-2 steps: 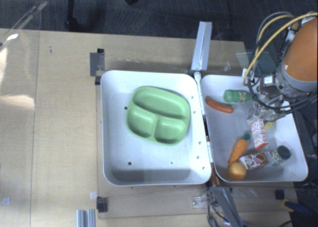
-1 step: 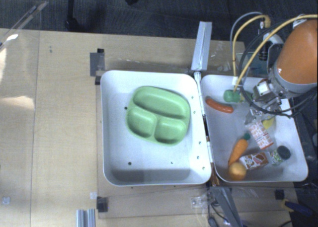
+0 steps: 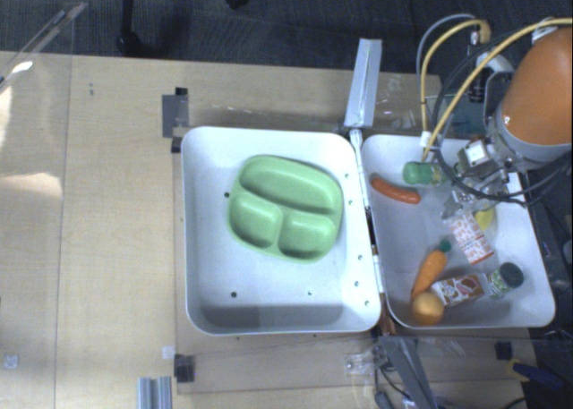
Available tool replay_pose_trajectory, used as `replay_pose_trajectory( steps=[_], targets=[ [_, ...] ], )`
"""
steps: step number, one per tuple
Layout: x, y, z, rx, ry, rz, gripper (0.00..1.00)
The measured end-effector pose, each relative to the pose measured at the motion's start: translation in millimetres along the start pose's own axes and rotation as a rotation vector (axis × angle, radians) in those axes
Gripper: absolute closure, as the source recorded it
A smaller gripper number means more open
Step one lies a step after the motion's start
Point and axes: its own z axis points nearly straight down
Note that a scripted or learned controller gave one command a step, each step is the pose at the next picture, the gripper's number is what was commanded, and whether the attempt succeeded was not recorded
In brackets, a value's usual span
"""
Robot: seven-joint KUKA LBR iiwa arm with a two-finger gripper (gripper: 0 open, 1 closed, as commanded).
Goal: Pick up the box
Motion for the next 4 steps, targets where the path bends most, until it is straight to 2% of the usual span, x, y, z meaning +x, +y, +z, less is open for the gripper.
replay_pose_trajectory(
  steps=[1, 2, 3, 4],
  targets=[
    [27, -63, 14, -0.01, -0.002, -0.514, 1.0],
    [27, -63, 14, -0.01, -0.002, -0.514, 0.0],
    [-25, -97, 125, -0.013, -0.002, -0.206, 0.0],
    [-26, -99, 113, -0.006, -0.005, -0.205, 1.0]
  ],
)
